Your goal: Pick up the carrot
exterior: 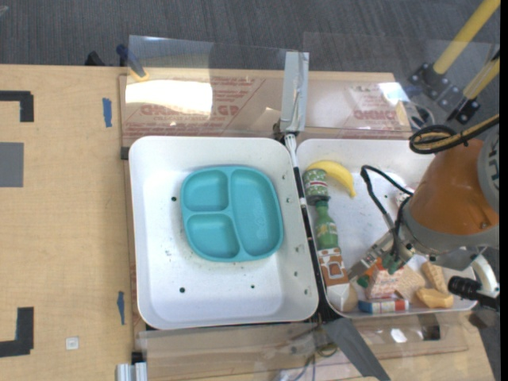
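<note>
Two white bins, side by side. Left bin (pixel 147 228): one teal plate (pixel 232 213), three compartments. Right bin (pixel 361 217): one banana (pixel 333 175), one green bottle (pixel 321 210), one carrot (pixel 367 269) near front, just beside gripper (pixel 381 260). Gripper apart or together: cannot tell.

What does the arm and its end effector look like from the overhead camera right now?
The arm comes in from the right as a bulky, rounded grey body with a broad orange band above the wrist. Black cables loop alongside it, one trailing over the right bin. The end effector is a compact metallic grey assembly narrowing to slim fingers, with small dark fittings.
</note>
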Robot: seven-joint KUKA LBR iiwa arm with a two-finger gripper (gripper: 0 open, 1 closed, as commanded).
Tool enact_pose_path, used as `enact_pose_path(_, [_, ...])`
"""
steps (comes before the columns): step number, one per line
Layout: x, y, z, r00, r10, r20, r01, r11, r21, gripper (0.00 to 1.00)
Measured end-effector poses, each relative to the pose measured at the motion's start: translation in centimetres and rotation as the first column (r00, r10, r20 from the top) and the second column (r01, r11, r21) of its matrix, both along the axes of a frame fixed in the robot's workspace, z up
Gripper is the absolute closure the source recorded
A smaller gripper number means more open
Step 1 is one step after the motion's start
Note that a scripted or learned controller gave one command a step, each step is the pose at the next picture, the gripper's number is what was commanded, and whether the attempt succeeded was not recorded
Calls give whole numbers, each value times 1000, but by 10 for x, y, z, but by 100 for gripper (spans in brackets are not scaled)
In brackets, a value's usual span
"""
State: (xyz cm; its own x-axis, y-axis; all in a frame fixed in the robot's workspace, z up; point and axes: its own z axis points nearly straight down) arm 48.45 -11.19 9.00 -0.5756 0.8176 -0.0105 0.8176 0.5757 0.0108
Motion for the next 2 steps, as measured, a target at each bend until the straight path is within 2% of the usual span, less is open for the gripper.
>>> enact_pose_path(1, [3, 0, 12, 1000, 0, 9, 0, 1000, -2, 100])
enact_pose_path(2, [3, 0, 11, 1000, -1, 8, 1, 1000, -2, 0])
